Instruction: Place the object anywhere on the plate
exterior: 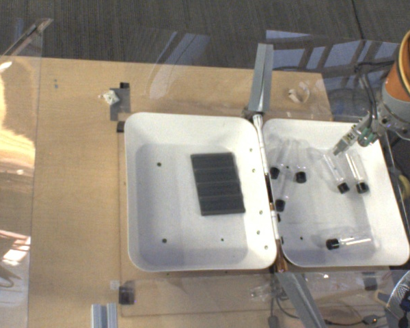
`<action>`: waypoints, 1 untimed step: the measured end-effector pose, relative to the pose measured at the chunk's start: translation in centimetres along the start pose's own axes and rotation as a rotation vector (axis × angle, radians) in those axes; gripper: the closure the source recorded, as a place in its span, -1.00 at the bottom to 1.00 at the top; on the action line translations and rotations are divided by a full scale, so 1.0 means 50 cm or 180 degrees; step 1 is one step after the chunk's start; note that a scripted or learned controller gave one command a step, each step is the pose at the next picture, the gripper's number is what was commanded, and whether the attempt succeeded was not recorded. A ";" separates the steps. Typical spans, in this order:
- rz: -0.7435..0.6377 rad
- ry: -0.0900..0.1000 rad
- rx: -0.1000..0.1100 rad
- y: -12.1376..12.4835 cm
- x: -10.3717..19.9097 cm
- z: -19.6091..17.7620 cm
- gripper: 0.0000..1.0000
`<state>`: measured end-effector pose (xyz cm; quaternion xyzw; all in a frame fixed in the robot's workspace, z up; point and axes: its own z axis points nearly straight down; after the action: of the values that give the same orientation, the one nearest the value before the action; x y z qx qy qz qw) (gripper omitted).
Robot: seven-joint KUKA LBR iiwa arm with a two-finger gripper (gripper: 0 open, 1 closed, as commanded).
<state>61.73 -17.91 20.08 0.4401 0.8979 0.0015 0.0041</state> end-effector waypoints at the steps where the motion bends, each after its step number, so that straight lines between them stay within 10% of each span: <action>1: 0.1340 -0.0001 0.0004 0.131 0.053 -0.153 1.00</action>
<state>65.23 -11.78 27.73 0.6180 0.7862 0.0018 0.0035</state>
